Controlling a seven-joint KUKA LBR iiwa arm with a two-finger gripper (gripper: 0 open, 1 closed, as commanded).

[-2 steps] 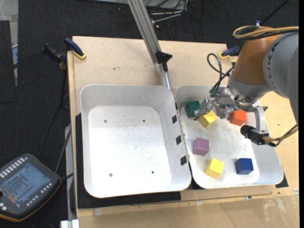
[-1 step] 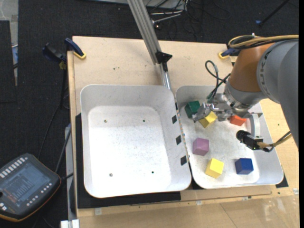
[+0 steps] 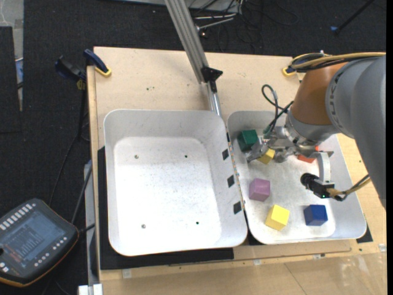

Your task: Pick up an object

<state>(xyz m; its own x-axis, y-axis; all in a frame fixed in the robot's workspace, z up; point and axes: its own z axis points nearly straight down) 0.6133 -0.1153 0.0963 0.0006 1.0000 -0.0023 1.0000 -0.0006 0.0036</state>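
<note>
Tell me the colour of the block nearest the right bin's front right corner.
Blue: the block shows best in the camera view.

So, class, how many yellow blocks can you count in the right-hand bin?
2: one yellow block near the bin's front, between the pink block and blue block; another at the gripper. The arm may hide more.

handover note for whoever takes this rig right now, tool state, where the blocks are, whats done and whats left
Tool: low in the right bin, at a small yellow block; grip cannot be judged from this view.
Beside it: green block. In front: pink block, yellow cube, blue cube. A red piece shows partly under the arm.
Done: arm brought down to the blocks.
Left: confirm a grasp and lift one object.
</note>
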